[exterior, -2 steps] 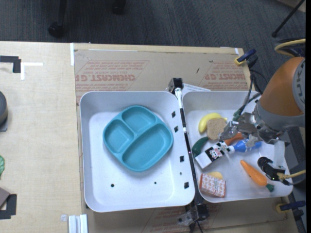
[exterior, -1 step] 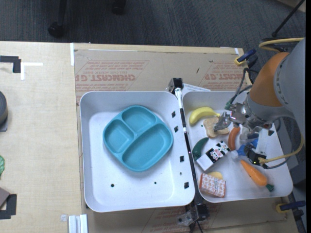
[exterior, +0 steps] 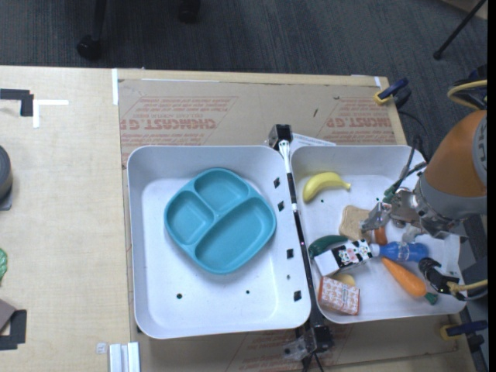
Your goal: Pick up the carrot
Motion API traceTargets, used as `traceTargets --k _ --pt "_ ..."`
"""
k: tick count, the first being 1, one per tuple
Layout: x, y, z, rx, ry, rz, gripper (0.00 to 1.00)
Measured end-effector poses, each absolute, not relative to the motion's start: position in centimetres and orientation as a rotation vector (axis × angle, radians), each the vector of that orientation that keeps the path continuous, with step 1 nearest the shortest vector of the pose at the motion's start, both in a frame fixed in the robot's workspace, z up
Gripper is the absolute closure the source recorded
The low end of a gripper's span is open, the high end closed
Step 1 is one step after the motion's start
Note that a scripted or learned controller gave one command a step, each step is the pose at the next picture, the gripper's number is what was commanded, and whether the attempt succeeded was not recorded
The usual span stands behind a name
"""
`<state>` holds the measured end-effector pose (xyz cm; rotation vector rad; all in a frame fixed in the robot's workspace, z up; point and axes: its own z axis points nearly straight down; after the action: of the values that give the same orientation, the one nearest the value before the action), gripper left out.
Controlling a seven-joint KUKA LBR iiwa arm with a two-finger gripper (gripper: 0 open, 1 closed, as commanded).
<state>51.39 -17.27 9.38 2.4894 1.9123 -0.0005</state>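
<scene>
The carrot (exterior: 404,277) is orange and lies slanted in the right bin (exterior: 364,178) near its front right corner, with its green end toward the bin's right wall. My gripper (exterior: 383,217) hangs over the bin's middle right, up and to the left of the carrot, beside a slice of bread (exterior: 353,222). It is apart from the carrot. A blue bottle (exterior: 401,251) lies between the gripper and the carrot.
The right bin also holds a banana (exterior: 325,184), a cow-patterned carton (exterior: 346,256), a dark green item (exterior: 326,245) and a pink packet (exterior: 339,295). In the left bin (exterior: 147,200) sits a blue divided plate (exterior: 220,219). The grey arm (exterior: 463,178) reaches over the right wall.
</scene>
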Motion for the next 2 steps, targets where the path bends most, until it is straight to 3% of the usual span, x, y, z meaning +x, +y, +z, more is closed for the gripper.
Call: traceTargets --k 1,2 --pt "47.98 -16.57 9.37 2.111 2.321 0.003 0.00" --pt "48.03 -17.00 9.38 1.799 2.568 0.003 0.00"
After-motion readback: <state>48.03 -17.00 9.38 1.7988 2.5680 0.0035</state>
